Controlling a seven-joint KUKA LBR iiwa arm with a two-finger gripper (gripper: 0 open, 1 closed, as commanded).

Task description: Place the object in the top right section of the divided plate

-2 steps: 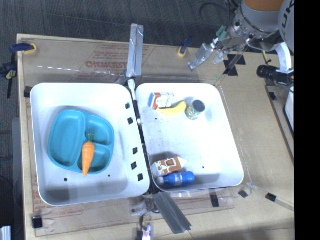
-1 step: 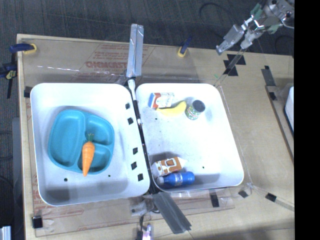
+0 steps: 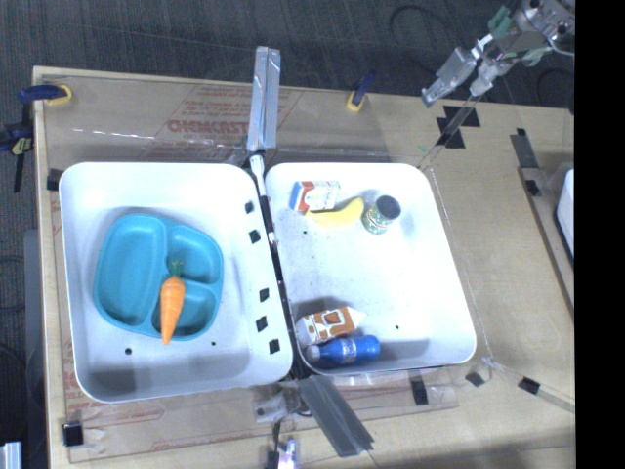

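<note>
Camera view: the one fixed look down on the tabletop [image 3: 488, 291] and both bins.
Left bin [image 3: 78, 360]: holds the blue plate [image 3: 137, 262], which has one large section on its left and two smaller ones on its right.
Carrot [image 3: 171, 306]: lies upright in the frame on the plate, its orange body across the ridge and into the lower right section, its green top [image 3: 177, 265] just reaching the upper right section.
Right bin [image 3: 430, 291]: a red-and-white carton [image 3: 314, 195], a banana [image 3: 337, 215] and a small can [image 3: 381, 213] cluster near the far wall; an orange carton [image 3: 328, 324] and a blue bottle [image 3: 350, 350] lie touching near the front wall.
Gripper [image 3: 454, 74]: up at the top right, above the bare tabletop beyond the right bin, well apart from every object.
Fingers: nothing shows between them; whether they stand open or closed I cannot tell at this size.
Step in hand: judged from the layout, the carrot sits mostly in the lower right section, so the placing looks unfinished or off target.
Next move: likely a descent over the carrot, a grasp along its narrow width, then a short shift toward the far right section.
Risk: the ridge under the carrot may tip it during the grasp.
</note>
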